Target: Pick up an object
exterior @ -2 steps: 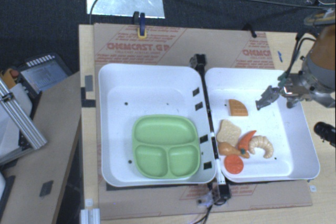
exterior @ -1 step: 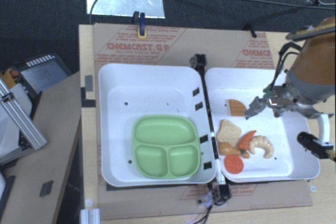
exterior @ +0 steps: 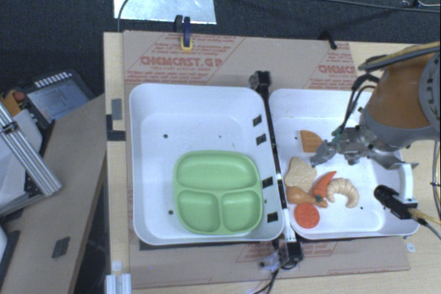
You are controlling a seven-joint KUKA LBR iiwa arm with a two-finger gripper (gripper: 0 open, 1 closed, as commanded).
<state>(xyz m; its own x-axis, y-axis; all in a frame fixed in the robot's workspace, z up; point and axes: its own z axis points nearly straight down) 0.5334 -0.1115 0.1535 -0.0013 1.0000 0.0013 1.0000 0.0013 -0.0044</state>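
Gripper (exterior: pixel 329 152) hangs low in the right bin (exterior: pixel 358 103), can't tell its state, just above the bread (exterior: pixel 299 172), carrot (exterior: pixel 324 184) and croissant (exterior: pixel 344 191).

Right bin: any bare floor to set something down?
Right bin: bare along the far wall, above the cracker. Crowded near the front-left corner: bread, carrot, croissant, tomato slice. The hand hangs over the middle.

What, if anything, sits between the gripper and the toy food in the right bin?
Nothing visible does. The gripper hangs in the right bin, just above the bread slice and chili, with the chip beside it.
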